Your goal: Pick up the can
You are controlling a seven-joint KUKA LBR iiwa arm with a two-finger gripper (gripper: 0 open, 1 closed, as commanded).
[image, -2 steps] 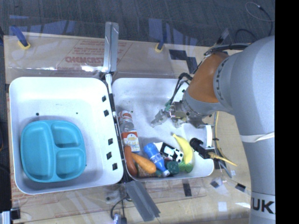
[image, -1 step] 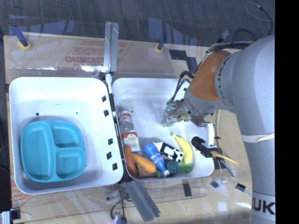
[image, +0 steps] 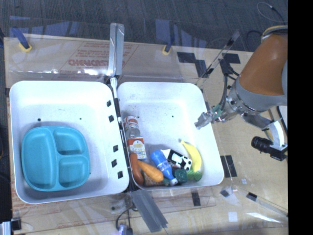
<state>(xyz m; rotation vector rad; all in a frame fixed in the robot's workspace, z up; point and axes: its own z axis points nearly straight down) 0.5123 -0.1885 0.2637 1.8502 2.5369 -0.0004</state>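
The can (image: pixel 136 146), with a red and white label, lies on its side against the left wall of the right bin (image: pixel 161 97). A silvery ribbed piece (image: pixel 131 127) lies just beyond it; I cannot tell whether this belongs to the can or is a separate thing. My gripper (image: pixel 202 121) hangs over the right rim of the right bin, well to the right of the can and apart from it. Nothing shows in the gripper. The orange-banded wrist (image: pixel 264 67) sits behind it at the right.
Near the can, along the front of the right bin, lie a carrot (image: pixel 148 171), a blue bottle (image: pixel 162 163), a black and white toy (image: pixel 179 159), a green item (image: pixel 188 176) and a banana (image: pixel 193 155). The left bin (image: pixel 54 94) holds a blue divided plate (image: pixel 55 157).
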